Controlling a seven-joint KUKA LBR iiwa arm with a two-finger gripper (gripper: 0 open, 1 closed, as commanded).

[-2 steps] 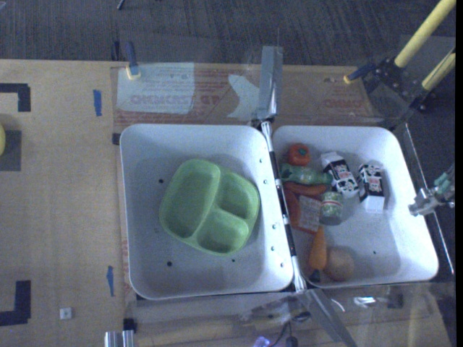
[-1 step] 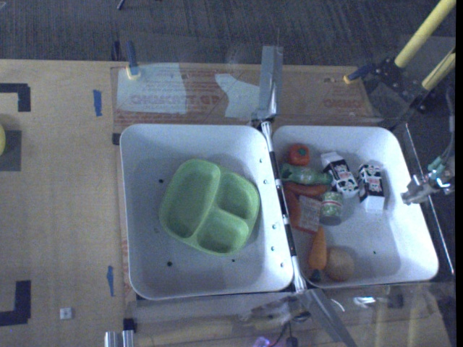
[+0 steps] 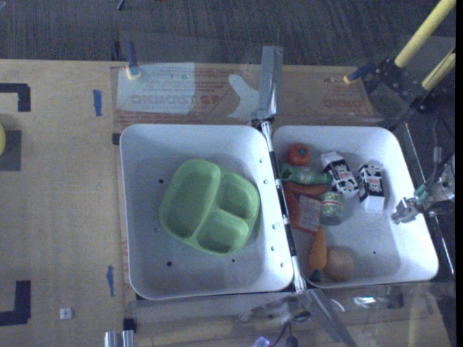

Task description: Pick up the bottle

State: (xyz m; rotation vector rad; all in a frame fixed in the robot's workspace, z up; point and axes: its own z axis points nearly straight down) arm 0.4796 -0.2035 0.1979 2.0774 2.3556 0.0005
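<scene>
Two shallow white bins sit side by side on the wooden bench. The left bin (image 3: 137,194) holds a green divided plate (image 3: 210,206), lying tilted near its middle with three compartments showing. The right bin (image 3: 405,259) is where the small things crowd, mostly along its nine o'clock side. Near the centre of that cluster lies the bottle (image 3: 331,208), a small jar-like thing with a green label and a pale cap, resting just beside an orange packet (image 3: 305,207) on its nine o'clock side. At twelve o'clock from the bottle is a black-and-white carton (image 3: 340,173), and a second carton (image 3: 372,183) like it lies at about two o'clock, a little apart. Toward eleven o'clock there is a green packet (image 3: 304,174), and beyond it a red tomato-like piece (image 3: 299,153). At six o'clock from the bottle a carrot (image 3: 317,249) points down the bin, with a brownish potato (image 3: 339,263) just beside it at its three o'clock. The gripper (image 3: 406,210) shows at the bin's three o'clock rim, a pale metallic shape well apart from the bottle, with nothing visible in it; whether it is spread or closed I cannot tell from here.
</scene>
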